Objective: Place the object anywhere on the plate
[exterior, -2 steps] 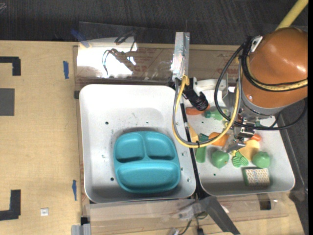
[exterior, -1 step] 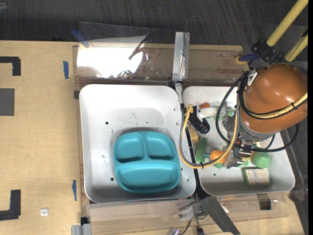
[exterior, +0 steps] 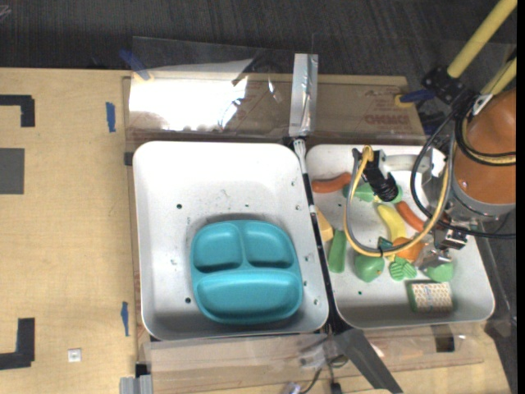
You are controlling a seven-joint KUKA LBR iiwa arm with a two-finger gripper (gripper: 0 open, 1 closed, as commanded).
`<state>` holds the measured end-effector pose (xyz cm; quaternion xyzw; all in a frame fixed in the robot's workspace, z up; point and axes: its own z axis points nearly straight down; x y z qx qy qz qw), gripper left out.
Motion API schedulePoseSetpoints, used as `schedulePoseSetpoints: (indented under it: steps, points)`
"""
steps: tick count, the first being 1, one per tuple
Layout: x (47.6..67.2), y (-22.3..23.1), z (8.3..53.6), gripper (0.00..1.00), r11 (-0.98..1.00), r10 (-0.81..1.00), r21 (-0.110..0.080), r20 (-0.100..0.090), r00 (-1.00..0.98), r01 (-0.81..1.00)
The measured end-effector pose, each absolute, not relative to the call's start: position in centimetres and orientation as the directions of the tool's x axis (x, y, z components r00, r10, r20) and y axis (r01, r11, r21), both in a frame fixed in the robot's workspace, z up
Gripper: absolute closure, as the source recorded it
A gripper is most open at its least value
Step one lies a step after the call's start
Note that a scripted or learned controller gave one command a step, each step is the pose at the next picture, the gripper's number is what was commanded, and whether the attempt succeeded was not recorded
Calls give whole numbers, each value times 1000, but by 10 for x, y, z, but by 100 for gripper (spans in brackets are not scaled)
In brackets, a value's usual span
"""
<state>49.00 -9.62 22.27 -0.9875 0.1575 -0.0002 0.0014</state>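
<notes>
Grey arm (exterior: 484, 179), orange band above the wrist, reaching into the right bin (exterior: 480, 298) from its right edge. Gripper (exterior: 439, 249) low over the bin's right half, among the toys; open or closed: cannot tell. Just beside it, left: yellow piece (exterior: 392, 222), orange piece (exterior: 410, 214), green pieces (exterior: 369, 267) near bin centre. Patterned block (exterior: 431, 295) near the bin's front right corner. Orange-red piece (exterior: 330, 184) by the back left corner; green pod (exterior: 336, 251) along the left wall. Black and yellow cables (exterior: 354, 212) looping over the toys. Teal plate (exterior: 245, 269), three compartments, in the front half of the left bin (exterior: 156, 220), well apart from gripper.
</notes>
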Motion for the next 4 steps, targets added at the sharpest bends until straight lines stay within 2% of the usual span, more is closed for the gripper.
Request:
schedulePoseSetpoints:
  steps: [1, 2, 3, 4]
  points:
    - [489, -146, 178, 100, -954, -299, -3, -6, 954, -299]
    - [569, -90, 179, 100, -981, -194, -6, -1, 981, -194]
    - [511, -62, 184, 100, -980, -199, -2, -5, 980, -199]
    - [498, -132, 123, 100, -979, -202, -3, -7, 979, -202]
